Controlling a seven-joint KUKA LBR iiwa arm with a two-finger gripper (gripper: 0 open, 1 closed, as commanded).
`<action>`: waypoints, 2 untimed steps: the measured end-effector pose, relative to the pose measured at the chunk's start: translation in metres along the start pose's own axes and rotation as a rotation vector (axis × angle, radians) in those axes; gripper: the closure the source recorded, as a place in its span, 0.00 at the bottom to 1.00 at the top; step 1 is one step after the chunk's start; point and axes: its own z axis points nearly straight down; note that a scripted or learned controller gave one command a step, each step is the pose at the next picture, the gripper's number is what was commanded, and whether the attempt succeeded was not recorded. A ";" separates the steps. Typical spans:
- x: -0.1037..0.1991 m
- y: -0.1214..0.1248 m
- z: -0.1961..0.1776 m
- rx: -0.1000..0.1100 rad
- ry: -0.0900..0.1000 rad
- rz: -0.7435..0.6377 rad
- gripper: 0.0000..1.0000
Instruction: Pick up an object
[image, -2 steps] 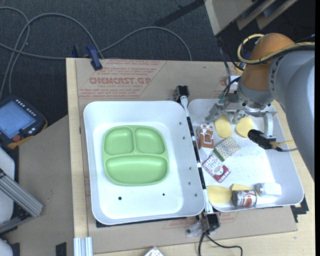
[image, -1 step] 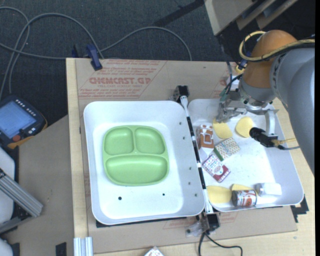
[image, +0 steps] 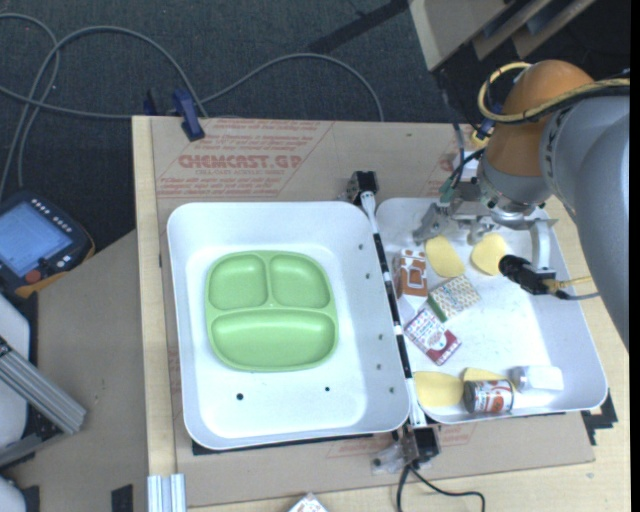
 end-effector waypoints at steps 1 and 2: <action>0.001 -0.012 0.011 0.006 0.001 0.002 0.00; 0.001 -0.011 0.000 0.004 0.001 0.002 1.00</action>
